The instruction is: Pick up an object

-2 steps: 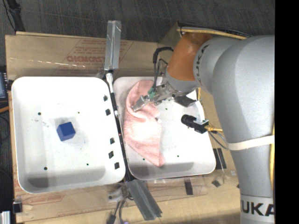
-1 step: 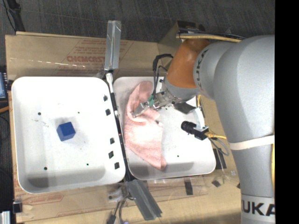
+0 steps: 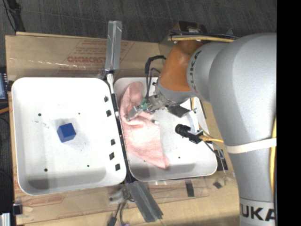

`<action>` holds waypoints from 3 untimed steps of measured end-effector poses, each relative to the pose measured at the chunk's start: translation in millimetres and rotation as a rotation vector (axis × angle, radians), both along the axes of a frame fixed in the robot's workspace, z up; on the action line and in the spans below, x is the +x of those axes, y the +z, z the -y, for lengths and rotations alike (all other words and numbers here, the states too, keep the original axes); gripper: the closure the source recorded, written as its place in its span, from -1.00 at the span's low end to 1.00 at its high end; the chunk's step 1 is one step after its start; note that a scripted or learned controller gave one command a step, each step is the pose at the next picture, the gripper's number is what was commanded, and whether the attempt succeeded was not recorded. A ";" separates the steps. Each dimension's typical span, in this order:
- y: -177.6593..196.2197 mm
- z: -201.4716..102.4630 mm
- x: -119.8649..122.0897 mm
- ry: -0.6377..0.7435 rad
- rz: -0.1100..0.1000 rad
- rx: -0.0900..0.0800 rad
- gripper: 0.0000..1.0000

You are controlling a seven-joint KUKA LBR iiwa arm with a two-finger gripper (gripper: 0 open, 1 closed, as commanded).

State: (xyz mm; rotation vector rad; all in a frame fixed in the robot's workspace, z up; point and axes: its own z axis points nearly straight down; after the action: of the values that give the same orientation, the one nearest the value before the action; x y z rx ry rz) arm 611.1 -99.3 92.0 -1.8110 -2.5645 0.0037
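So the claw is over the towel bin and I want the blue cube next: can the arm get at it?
Probably yes: the blue cube lies alone in the left bin, nothing covering it.

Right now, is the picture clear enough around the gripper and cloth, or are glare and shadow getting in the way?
Camera view: the white bins are bright and nearly washed out, so the pink cloth loses fold detail; soft shadow lies along the bins' near walls; the gripper over the cloth is small and slightly blurred; the blue cube reads sharply; the arm looms large at right.
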 end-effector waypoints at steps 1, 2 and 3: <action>9.8 0.0 0.3 0.002 -0.001 0.000 1.00; 100.6 -75.3 9.2 -0.114 0.002 0.000 1.00; 100.4 -75.0 9.1 -0.114 0.001 0.000 -1.00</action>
State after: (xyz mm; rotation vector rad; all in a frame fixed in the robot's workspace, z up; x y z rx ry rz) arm 620.3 -24.3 192.4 -1.9545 -2.4579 0.0018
